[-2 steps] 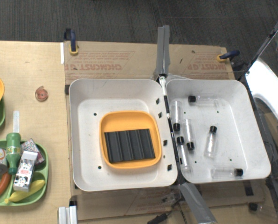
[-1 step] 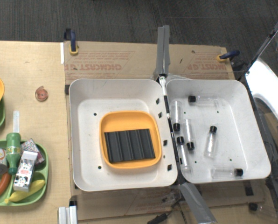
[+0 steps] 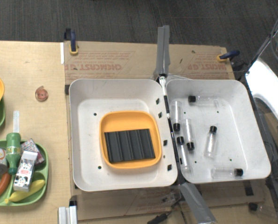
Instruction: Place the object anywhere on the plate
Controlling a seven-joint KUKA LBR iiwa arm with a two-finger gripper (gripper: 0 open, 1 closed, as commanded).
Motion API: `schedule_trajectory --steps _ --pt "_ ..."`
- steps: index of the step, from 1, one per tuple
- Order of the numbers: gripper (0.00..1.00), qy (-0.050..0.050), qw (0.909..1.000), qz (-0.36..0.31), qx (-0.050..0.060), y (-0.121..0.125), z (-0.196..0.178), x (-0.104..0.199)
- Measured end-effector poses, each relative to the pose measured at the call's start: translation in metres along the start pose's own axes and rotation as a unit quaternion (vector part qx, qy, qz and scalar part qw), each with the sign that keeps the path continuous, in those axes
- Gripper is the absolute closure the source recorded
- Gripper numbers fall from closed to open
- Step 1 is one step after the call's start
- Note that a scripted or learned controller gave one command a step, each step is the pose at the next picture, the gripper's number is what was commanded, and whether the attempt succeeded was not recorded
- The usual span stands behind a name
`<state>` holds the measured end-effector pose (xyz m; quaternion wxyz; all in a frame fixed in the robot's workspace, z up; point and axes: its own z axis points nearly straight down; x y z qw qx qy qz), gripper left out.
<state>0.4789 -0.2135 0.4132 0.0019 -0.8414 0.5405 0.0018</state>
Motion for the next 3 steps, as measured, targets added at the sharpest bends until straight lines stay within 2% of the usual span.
schedule_trajectory --steps 1,2,3 --pt "0.0 0.0 0.9852 -0.171 0.0 -0.003 0.062 -0.006" --pt "0.0 0.0 0.9406 -0.34 0.0 -0.024 0.101 0.007" --pt "0.0 0.0 0.9113 -0.412 0.002 -0.027 0.002 0.02"
